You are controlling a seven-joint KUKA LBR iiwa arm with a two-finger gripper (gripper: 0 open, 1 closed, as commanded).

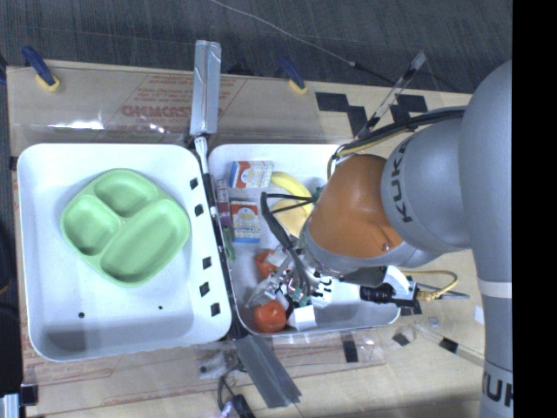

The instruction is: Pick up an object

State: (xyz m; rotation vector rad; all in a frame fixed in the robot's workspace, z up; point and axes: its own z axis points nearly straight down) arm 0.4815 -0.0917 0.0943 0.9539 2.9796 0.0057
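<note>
Where claw (280,287) hovers: round tomato (270,316), no long axis.

Single fixed camera, mounted above the bench (130,85), looking down at a slant. Far edge of the bench sits at top of frame, near edge at bottom. Both white bins fit in frame: left bin (35,233) fully visible, right bin (261,153) partly covered by the arm (435,190), which enters from the right and sits close to the lens, so it looks large. Moderate distance, whole work area in view plus dark floor or mat beyond the top, hard to say which. No second view, so no overlap to report.
</note>
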